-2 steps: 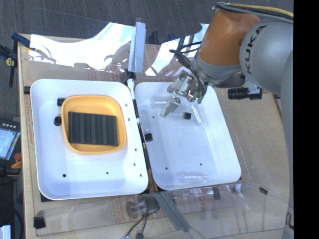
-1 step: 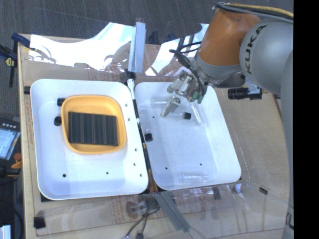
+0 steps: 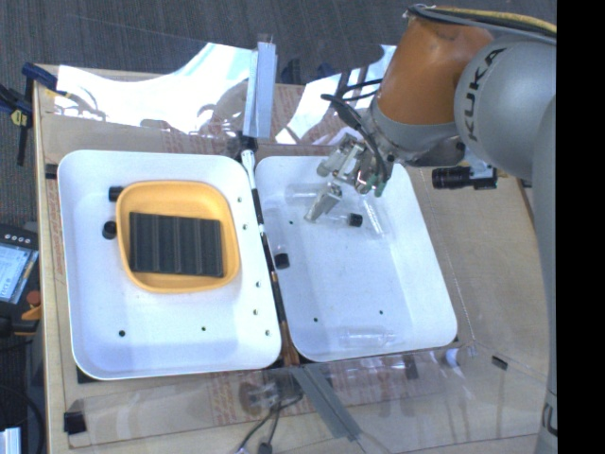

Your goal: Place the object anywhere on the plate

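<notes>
The left bin (image 3: 85,339) holds a yellow plate (image 3: 175,197) with a dark ribbed object (image 3: 178,244) lying flat on its middle; the right bin (image 3: 378,301) has the tool (image 3: 333,201) low over its upper part, with a small dark piece (image 3: 354,220) just beside it on the bin floor; whether the tool is open or closed, or grips anything, cannot be told; both bins sit side by side on a pale counter (image 3: 473,253); dark floor lies beyond.
</notes>
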You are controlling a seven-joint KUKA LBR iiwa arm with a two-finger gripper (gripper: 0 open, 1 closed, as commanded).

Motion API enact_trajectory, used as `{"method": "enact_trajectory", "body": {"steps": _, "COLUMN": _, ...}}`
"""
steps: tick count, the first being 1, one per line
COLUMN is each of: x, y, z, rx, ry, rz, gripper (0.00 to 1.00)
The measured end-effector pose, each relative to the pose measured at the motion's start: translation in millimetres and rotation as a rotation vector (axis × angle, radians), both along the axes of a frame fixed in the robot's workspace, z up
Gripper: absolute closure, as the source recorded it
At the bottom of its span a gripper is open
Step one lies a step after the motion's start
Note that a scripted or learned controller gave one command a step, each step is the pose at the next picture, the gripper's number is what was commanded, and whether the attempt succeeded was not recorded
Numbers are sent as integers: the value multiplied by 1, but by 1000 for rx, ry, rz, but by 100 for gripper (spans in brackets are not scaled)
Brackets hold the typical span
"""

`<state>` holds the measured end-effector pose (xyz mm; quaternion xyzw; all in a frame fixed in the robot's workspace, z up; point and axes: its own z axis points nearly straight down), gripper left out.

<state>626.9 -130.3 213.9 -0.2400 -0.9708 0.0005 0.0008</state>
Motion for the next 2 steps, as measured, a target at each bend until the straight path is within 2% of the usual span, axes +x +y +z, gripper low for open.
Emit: {"method": "enact_trajectory", "body": {"steps": 2, "x": 0, "y": 0, "z": 0, "rx": 0, "ry": 0, "rz": 0, "gripper": 0}}
